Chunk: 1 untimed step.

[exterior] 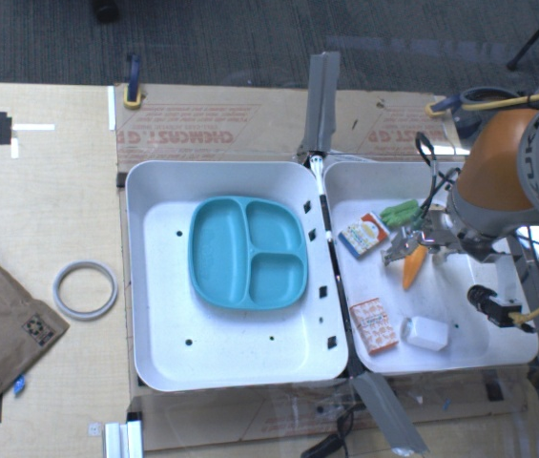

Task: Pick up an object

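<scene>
Camera view: my pincer (408,248) sits low in the right bin (498,351), tips at the top of the orange carrot (412,268). Whether it's spread or pinching, I cannot tell. Best approach, I judge: straddle the carrot squarely, clear of the green piece (400,212), then lift straight.

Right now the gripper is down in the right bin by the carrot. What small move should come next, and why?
Probably a short straight lift to test the grasp. The gripper sits right at the top end of the carrot, which hangs tilted below it, but the view doesn't settle whether the fingers have it. The green thing and small packet lie close, so lifting straight up should avoid dragging them.
</scene>
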Tool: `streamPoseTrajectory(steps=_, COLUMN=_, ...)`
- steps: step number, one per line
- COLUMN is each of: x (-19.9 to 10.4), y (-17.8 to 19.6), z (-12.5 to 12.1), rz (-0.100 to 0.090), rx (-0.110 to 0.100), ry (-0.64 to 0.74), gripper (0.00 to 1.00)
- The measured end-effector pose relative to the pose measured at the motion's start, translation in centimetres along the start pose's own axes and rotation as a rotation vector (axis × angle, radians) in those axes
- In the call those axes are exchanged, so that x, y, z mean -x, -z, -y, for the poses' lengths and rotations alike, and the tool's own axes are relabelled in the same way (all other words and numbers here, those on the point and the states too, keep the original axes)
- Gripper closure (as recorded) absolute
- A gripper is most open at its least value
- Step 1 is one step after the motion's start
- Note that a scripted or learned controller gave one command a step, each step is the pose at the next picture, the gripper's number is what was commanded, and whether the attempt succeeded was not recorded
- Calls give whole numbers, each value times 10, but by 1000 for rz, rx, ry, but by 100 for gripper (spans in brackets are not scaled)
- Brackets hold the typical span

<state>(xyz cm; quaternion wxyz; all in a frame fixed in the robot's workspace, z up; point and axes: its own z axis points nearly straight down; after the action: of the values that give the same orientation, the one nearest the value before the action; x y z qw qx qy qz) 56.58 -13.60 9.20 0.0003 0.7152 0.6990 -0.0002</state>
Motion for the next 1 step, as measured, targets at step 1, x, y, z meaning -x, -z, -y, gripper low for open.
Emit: streamPoseTrajectory(steps=1, x=1, y=9, z=0, rz=0, rx=-1, ry=-4, gripper=100)
